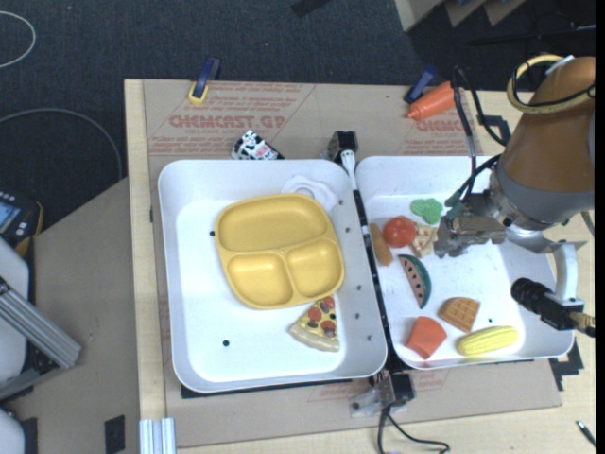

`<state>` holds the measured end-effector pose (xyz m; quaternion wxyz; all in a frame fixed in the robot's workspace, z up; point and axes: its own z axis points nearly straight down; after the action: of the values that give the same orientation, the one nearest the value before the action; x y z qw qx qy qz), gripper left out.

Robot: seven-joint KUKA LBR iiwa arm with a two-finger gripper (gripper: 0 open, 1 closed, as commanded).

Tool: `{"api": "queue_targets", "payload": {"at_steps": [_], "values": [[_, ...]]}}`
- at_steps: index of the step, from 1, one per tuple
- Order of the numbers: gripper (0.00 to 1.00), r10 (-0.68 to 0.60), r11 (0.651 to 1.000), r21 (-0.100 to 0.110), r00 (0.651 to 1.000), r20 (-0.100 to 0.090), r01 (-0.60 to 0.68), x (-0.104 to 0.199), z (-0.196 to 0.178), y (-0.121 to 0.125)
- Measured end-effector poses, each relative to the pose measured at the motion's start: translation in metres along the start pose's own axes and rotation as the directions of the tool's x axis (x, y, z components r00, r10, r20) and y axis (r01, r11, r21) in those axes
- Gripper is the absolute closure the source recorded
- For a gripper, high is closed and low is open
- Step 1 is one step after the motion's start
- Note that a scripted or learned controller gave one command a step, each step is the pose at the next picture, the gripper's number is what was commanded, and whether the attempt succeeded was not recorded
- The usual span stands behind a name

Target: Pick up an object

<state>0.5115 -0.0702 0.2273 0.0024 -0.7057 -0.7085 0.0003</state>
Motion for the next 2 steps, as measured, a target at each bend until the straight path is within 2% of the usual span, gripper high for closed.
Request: {"api": "queue_targets", "payload": {"at_steps": [1, 2], "values": [[1.0, 0.0, 1.0, 0.002, 1.0, 0.0, 0.0, 0.046, 0.013, -0.02], [1.0, 0.002, 1.0, -0.006, 1.0, 0.003, -0.002, 0.053, -0.007, -0.028]]}}
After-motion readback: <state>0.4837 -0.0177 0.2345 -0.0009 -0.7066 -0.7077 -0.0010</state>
